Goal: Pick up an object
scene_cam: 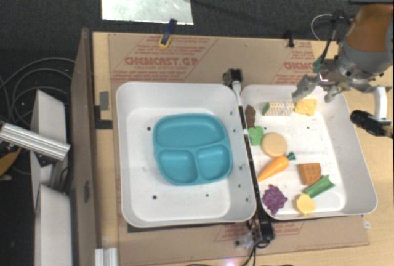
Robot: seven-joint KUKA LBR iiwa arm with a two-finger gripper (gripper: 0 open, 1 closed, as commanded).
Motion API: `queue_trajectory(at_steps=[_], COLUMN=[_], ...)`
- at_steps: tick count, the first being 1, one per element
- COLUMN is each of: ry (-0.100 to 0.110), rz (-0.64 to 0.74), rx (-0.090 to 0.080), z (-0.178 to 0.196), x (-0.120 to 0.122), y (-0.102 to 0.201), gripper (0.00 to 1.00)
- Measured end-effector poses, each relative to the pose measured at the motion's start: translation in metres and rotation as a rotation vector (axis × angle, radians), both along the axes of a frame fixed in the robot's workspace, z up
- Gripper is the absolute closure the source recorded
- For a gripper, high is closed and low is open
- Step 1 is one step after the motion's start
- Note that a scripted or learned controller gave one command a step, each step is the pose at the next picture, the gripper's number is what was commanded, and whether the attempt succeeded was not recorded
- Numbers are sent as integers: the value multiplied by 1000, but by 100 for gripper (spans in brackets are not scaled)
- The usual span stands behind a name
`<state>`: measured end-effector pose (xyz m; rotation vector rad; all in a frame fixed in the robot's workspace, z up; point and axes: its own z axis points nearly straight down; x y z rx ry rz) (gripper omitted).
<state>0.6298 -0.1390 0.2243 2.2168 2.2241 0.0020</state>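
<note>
- One fixed camera, mounted above my bench (203, 52), looking down at a slant.
- Far enough back to take in both white bins: left bin (138, 135) and right bin (351, 163), side by side.
- My arm (369, 28) enters at the view's right.
- Dark floor (43, 6) fills the top and left.
</note>
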Motion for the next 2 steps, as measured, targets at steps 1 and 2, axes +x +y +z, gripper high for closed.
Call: queue_trajectory(at_steps=[1,2], ry=[11,1], rz=[-3,-3], rx=[2,1], z=[-52,-143], x=[-69,-112], y=[9,34], gripper=[0,0])
